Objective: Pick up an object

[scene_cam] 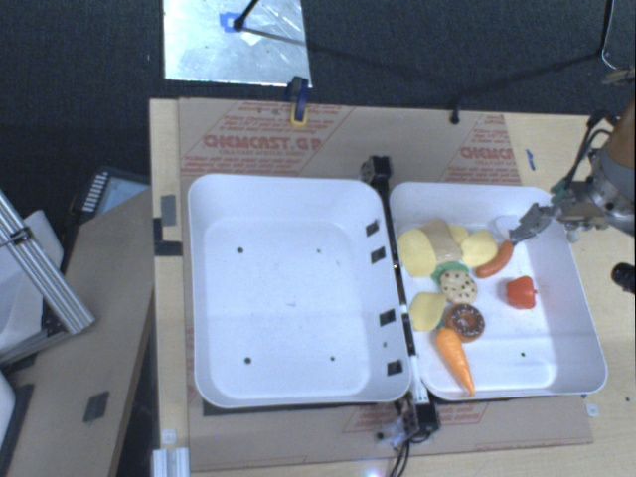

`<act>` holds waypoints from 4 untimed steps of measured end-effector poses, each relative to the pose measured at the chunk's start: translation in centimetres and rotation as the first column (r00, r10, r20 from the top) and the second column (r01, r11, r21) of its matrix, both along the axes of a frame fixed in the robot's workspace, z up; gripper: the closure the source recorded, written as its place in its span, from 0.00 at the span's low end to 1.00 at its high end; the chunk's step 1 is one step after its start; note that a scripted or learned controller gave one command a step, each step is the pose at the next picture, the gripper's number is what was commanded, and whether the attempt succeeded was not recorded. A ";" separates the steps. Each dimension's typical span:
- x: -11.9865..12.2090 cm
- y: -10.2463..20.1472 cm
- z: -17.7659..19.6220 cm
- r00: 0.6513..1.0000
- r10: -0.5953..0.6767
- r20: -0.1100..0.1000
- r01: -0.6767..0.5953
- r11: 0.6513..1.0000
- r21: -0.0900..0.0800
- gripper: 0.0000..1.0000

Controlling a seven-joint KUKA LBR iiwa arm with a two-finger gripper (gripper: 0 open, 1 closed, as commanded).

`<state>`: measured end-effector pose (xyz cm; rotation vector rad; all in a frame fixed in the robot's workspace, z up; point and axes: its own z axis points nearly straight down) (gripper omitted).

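My claw (527, 225) hangs over the right bin (566, 366), near its far right corner, arm reaching in from the right edge of the bench. Whether the claw is released or clenched I cannot tell from this slant; nothing visibly caught in it.

Left bin (288, 286): bare white floor. All the objects sit in the right bin, bunched against its left wall. Toy food, by the look: a pale yellow lump (417, 251) and a tan block (438, 235) by the far left part, another yellow piece (479, 243) beside them, a sausage (495, 258) lying slantwise just under my claw, a red pepper-like piece (521, 291) apart toward the middle, a speckled cookie (457, 285) on a green rim, a yellow piece (427, 311) below it, a chocolate donut (465, 321), and a carrot (456, 359) pointing to the near edge.

Nearest target: the sausage. Judgement: light, stiff plastic, smooth and rounded, so likely slippery and apt to roll or squirt out. Best take it across the narrow middle, fingers square to its long axis. Its left end touches or nearly touches the yellow piece, so a finger could snag there. The red piece stands clear on all sides; easier fallback. Nothing fragile here, probably.

Pick not yet made.
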<state>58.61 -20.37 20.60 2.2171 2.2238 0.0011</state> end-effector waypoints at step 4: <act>4.1 3.1 -12.0 1.000 0.003 0.007 -0.003 1.000 -0.002 0.00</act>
